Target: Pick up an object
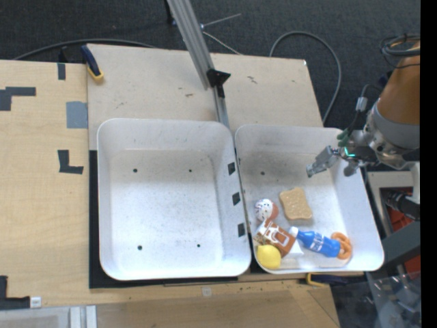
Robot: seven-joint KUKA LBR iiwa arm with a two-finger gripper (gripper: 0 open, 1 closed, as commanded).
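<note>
Arm [399,108] cut off at right edge; fingers [319,164] blurred, perhaps apart.

Both bins [171,132] white, speckled with dark flecks. Right bin: tan sponge [296,205], yellow lemon [269,256], blue bottle [317,242] with white cap, orange ring [343,245] — plus an orange-and-white toy [273,234]. Counter [41,183] pale wood with grey tape marks. Arm [399,108] grey, orange band.

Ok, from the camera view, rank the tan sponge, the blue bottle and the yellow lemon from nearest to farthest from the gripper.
From the gripper, over the right bin's far side:
1. Tan sponge, mid-bin.
2. Blue bottle, near the front edge.
3. Yellow lemon, front left corner.
</note>
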